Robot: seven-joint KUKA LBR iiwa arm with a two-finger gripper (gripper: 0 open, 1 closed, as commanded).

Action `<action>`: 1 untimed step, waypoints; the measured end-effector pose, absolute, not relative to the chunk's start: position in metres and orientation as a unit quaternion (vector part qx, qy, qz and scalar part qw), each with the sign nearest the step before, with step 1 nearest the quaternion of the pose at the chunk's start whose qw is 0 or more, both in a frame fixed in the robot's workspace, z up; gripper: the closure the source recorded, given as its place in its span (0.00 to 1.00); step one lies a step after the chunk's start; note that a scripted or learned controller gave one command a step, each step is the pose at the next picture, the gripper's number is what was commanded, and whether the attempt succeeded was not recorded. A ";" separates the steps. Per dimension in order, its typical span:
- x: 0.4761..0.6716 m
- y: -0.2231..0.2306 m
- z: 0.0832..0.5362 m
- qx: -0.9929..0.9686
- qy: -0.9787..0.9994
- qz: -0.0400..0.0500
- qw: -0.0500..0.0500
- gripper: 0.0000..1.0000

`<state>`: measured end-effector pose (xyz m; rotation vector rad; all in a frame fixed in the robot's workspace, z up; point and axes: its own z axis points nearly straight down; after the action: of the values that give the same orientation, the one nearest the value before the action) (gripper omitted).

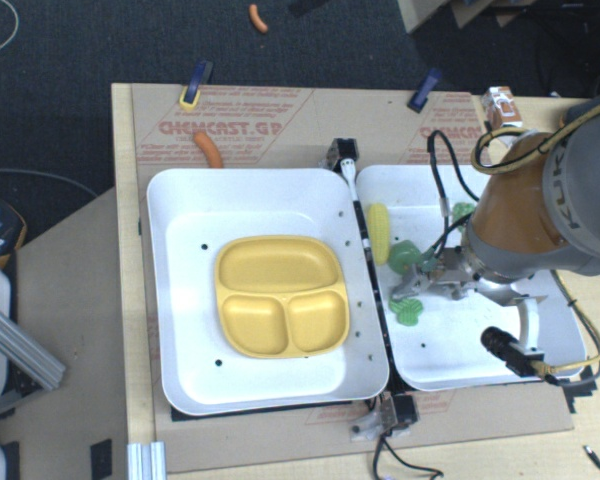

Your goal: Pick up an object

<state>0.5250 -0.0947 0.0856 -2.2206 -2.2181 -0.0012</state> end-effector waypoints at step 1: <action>0.527 -0.094 0.099 -0.707 -0.707 -0.004 -0.002 1.00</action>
<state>0.5274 -0.0939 0.0986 -2.2247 -2.2230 -0.0114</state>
